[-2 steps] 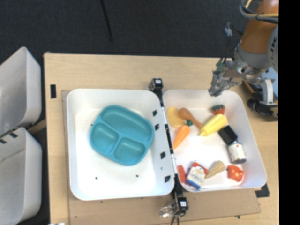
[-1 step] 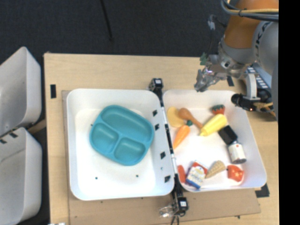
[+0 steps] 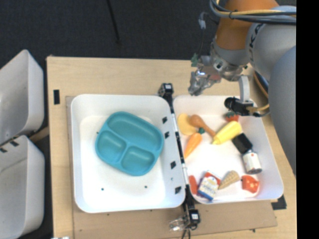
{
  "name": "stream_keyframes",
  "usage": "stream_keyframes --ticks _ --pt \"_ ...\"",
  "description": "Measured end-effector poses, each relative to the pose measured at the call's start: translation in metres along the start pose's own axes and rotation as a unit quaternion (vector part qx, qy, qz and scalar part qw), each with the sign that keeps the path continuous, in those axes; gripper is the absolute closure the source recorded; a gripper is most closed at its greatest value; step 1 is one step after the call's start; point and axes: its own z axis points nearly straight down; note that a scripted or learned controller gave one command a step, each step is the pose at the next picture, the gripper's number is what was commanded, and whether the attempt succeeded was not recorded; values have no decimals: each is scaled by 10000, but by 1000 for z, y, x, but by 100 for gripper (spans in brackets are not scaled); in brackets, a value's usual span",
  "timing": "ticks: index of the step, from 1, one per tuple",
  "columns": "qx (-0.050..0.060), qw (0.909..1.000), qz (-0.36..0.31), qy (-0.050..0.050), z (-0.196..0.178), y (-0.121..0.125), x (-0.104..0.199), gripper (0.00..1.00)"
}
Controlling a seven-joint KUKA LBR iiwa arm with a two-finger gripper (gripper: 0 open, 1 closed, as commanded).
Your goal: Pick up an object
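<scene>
Gripper (image 3: 198, 85): above the right bin's (image 3: 269, 153) far rim, grasping nothing; finger spread unclear.
Targets: carrot (image 3: 193, 143), corn (image 3: 227, 132), just below it.
Risk: crowded toys, so a descent may nudge neighbours and miss.

Right bin (image 3: 266, 148) is crowded along its left and lower sides; its centre is bare. A blue tray (image 3: 129, 142) fills the middle of the left bin (image 3: 79, 183).

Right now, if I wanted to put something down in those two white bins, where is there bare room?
The left white bin has bare floor in a band all around the blue divided plastic plate. In the right white bin, a patch is open between the orange toy carrot and the black-capped bottle. Its front edge is crowded.
</scene>
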Motion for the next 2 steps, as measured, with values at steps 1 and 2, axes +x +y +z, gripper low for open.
stream_keyframes --ticks 1,2 --pt "5 10000 4 0 -11 3 54 100" --pt "17 10000 11 -3 3 4 101 100"
